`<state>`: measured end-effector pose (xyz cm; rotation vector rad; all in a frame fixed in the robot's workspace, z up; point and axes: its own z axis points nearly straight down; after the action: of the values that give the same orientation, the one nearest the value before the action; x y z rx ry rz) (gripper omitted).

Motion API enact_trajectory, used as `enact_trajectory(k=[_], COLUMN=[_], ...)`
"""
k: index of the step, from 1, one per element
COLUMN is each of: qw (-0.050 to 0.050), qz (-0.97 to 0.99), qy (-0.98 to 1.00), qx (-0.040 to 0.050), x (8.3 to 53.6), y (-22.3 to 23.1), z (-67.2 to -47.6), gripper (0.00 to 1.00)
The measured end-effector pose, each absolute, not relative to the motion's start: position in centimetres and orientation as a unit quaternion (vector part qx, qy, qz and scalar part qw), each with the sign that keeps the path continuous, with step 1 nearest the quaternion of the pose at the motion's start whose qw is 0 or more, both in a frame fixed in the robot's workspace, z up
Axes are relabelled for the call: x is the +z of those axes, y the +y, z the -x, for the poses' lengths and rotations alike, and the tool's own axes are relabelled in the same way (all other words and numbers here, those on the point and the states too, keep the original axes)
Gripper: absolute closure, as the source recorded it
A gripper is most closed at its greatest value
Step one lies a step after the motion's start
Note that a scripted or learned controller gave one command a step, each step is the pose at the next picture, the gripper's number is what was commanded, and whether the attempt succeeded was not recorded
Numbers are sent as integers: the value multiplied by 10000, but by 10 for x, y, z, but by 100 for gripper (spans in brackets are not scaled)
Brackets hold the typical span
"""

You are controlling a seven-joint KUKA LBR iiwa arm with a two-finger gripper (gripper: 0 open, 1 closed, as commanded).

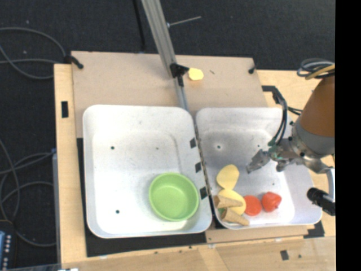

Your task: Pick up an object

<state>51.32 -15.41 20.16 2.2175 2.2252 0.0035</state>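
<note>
The right bin holds a cluster of small objects near its front edge. A pale yellow rounded piece lies above a yellow and tan wedge-like piece. Two red round pieces sit just right of them. My gripper hovers over the middle of the right bin, right of the pale yellow piece and above the red ones. Nothing shows between its tips. The arm, with its orange band, comes in from the right.
A green bowl sits at the front right of the left bin. A slanted metal pole rises behind the bins. A small yellow item lies on the board behind them. Cables trail at the left.
</note>
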Motion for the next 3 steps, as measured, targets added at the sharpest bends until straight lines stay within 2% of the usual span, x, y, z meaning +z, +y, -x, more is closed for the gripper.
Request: enact_trajectory(k=[1,2,3], qw=[3,-8,18], qz=[-7064,-7080,-7077], qy=[7078,7062,7065], qx=[12,-17,-4], x=[202,151,101], y=[-154,-147,-149], z=[-513,-517,-517], gripper=[0,0,0])
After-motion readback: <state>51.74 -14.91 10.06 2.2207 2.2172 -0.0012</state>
